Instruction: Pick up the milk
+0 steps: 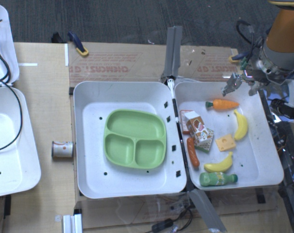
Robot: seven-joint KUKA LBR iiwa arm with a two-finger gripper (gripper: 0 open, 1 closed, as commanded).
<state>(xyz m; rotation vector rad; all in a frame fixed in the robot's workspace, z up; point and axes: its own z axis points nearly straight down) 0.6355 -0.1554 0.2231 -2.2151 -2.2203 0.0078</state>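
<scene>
Camera view: milk carton sits mid right bin, well apart from the gripper; can't tell the fingers' state.

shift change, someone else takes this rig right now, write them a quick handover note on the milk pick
Gripper: hanging over the back edge of the right bin, nothing seen between its fingers.
Milk: small carton lying tilted in the right bin's left half, beside the sausage and cheese wedge, well apart from the gripper.
Nearest to the gripper is the carrot, not the milk.
Done: nothing yet; the milk is not picked.
Left: move over the carton, come down, grasp, lift.
</scene>
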